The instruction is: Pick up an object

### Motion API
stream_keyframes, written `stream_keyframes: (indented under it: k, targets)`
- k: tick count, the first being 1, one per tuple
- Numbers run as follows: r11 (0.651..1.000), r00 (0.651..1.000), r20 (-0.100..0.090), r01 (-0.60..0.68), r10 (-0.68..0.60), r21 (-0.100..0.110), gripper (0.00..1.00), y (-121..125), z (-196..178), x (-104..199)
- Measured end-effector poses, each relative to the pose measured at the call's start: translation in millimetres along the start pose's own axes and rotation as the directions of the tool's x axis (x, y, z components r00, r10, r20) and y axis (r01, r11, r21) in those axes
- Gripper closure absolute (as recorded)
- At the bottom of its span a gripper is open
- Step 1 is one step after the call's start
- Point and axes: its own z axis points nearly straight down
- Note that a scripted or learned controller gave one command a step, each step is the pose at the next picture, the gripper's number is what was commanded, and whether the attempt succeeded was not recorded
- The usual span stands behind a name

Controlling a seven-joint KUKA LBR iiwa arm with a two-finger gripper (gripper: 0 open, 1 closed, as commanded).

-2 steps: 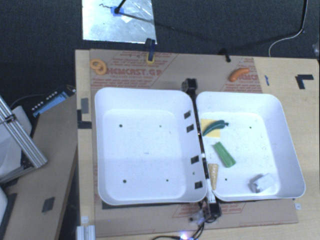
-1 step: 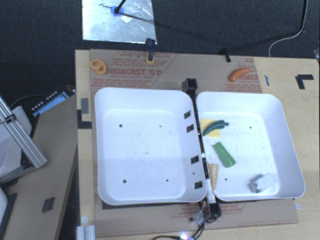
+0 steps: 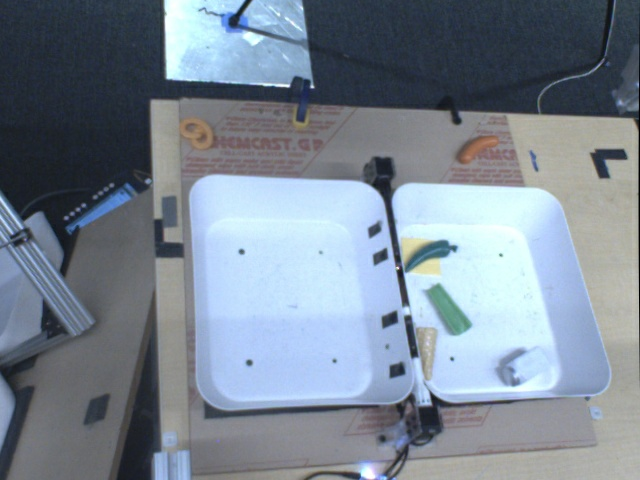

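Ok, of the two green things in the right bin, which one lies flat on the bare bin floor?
The lighter green block, mid-bin, lying diagonally on bare white floor. The darker green piece above it rests on a yellow item.

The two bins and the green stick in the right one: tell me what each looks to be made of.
The left bin and the right bin look like thin moulded plastic, white and fairly matte: rounded corners, smooth walls, soft sheen. The green stick looks like solid plastic or rubber, perhaps a toy vegetable; its colour is even and its surface smooth, but the view is too coarse to settle which.
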Motion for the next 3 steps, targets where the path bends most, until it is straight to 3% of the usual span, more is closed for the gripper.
stream_keyframes:
  k: [1, 3]
  targets:
    - [1.000, 1.000, -0.003, -0.002, 0.002, 0.002, 1.00, -106.8, -1.2, 13.3]
    - [1.000, 1.000, -0.002, 0.001, -0.001, 0.001, 1.00, -101.8, -0.3, 53.0]
